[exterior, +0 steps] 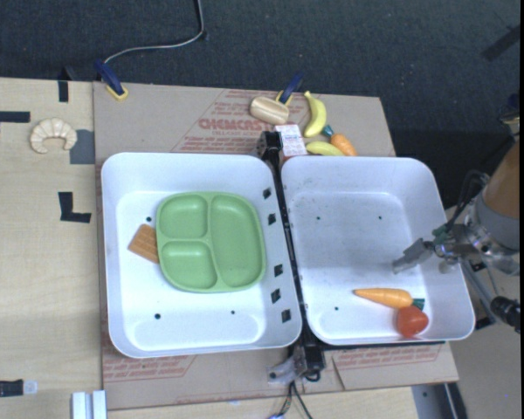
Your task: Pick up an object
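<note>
In the right bin (358,186), an orange carrot (384,297) lies near the front wall with a red tomato (411,321) just beside its green end. My gripper (426,261) hovers over the right side of this bin, a little above and to the right of the carrot. It is open with nothing between its fingers. The left bin (131,312) holds a green sectioned plate (212,241), and a flat brown piece (144,243) pokes out from under the plate's left edge.
Behind the bins on the cardboard lie a bread roll (269,108), two bananas (314,116), a small orange item (342,144) and a small box (290,138). A croissant (54,135) sits on the bench at far left. A black cable (170,46) runs along the back.
</note>
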You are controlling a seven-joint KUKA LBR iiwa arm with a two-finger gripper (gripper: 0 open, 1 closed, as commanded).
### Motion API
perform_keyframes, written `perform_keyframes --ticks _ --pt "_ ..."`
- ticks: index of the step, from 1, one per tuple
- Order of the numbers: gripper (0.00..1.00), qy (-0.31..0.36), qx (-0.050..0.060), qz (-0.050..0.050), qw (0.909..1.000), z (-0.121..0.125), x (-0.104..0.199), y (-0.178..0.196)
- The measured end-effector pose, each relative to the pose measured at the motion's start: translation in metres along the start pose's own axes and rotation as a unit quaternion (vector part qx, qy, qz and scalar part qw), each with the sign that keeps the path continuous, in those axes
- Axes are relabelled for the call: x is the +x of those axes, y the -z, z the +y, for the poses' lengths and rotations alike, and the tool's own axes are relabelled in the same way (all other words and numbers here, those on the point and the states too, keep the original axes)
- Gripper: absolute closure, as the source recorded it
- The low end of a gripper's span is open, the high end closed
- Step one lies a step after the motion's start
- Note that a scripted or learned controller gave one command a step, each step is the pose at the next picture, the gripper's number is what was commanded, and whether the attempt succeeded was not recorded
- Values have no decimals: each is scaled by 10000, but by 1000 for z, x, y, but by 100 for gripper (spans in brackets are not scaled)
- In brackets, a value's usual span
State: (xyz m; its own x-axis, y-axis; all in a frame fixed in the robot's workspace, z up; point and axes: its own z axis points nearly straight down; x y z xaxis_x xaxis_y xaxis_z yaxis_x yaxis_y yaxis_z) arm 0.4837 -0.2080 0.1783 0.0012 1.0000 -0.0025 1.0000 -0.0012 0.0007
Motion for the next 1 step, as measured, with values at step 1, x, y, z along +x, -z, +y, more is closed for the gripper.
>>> perform_keyframes --ticks 1 --pt "0 16 -2 19 10000 7 80 -92"
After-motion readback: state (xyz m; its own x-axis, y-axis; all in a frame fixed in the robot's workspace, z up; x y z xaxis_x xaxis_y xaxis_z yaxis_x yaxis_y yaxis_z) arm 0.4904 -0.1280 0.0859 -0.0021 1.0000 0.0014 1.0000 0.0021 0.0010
